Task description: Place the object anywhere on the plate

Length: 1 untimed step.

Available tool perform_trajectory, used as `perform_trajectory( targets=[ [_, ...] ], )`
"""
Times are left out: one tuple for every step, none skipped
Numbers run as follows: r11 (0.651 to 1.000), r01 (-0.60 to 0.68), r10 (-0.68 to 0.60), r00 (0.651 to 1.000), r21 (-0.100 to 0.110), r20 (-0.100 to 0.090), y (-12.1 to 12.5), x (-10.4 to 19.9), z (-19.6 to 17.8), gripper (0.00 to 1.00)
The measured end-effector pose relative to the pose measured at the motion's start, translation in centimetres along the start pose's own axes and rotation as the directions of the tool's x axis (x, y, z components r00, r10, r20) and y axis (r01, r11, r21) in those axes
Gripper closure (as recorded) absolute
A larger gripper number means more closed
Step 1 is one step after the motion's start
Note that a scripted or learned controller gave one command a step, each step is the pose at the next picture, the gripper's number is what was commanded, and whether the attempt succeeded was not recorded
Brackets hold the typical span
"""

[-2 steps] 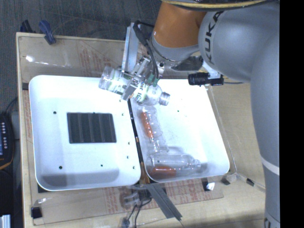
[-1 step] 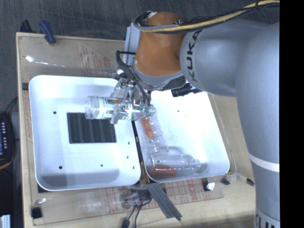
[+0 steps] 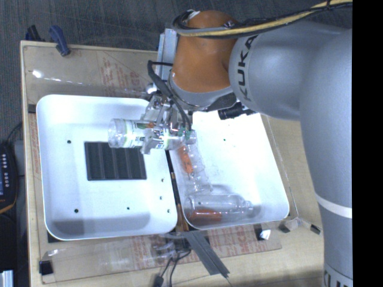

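Clear plastic bottle (image 3: 127, 134) is lying sideways with the pincer (image 3: 160, 130) clamping its neck end, body jutting left over the dark ridged plate (image 3: 115, 161) below, probably handling light, slick and crushable there.

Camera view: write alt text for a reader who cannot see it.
A grey robot arm reaches in from the right, its claw over the seam between two white bins, at a clear bottle above the left bin, which bears a dark ridged plate. Clear plastic items lie in the right bin.
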<state>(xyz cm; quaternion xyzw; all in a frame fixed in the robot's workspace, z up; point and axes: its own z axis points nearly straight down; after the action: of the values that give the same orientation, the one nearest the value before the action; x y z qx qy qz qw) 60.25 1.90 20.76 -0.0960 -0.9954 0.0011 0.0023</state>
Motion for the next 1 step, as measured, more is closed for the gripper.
perform_trajectory(
  targets=[
    [1.000, 0.000, 0.000, 1.000, 0.000, 0.001, 0.01, -0.01, -0.03, 0.00]
  ],
)
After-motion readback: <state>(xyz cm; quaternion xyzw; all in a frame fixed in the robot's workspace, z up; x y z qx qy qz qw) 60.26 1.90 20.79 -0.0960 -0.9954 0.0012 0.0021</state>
